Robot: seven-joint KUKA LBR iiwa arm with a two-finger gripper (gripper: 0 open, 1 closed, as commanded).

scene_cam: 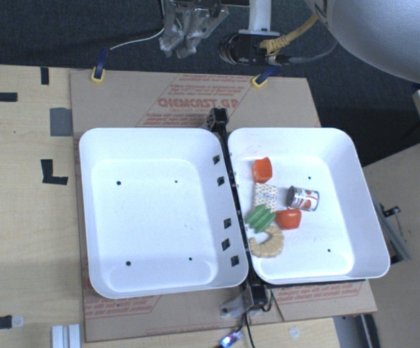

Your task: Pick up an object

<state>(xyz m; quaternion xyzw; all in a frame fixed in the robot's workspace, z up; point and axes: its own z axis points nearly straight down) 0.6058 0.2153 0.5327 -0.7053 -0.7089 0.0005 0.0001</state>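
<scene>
Bench front edge: pale wooden bench top point(21, 216) with black angular markings on its left part; a small white ridged fitting point(64, 335) sits at the bottom edge.
Underlay: brown cardboard sheet point(195, 100) printed with red lettering lies flat beneath both bins, its far corners held by yellow-and-blue clips point(98, 72).
Front clamp: grey metal clamp with a dark cable point(244, 304) sits where the two bins meet at the near side.
Left bin: shallow white plastic bin with rounded corners point(93, 151), four small dark dots on its floor.
Right bin: matching shallow white plastic bin point(355, 194), touching the left bin along a dark central seam with black clips.
Task objects, all in the right bin, left of its centre, clustered close together:
- tan ring-shaped biscuit-like piece point(268, 244), nearest the front, touching the green piece.
- green ribbed vegetable-shaped toy point(260, 216), just beside the seam wall.
- small red rounded toy point(289, 218), just right of the green piece.
- small silver can with a red label point(303, 198), lying on its side.
- pale patterned flat packet point(265, 193), between the can and the orange piece.
- orange block-shaped toy point(262, 169), farthest of the cluster.
Arm: large grey robot arm body point(384, 20) fills the upper right corner, above the dark floor.
Claw: grey two-finger gripper point(184, 43) hangs beyond the far edge of the cardboard, well apart from both bins; nothing is visible between its fingers, and whether they are spread or closed cannot be told.
Cabling: yellow and white cables point(289, 38) run near the gripper mount.
Room: dark blue-grey carpeted floor point(50, 20) beyond the bench.
</scene>
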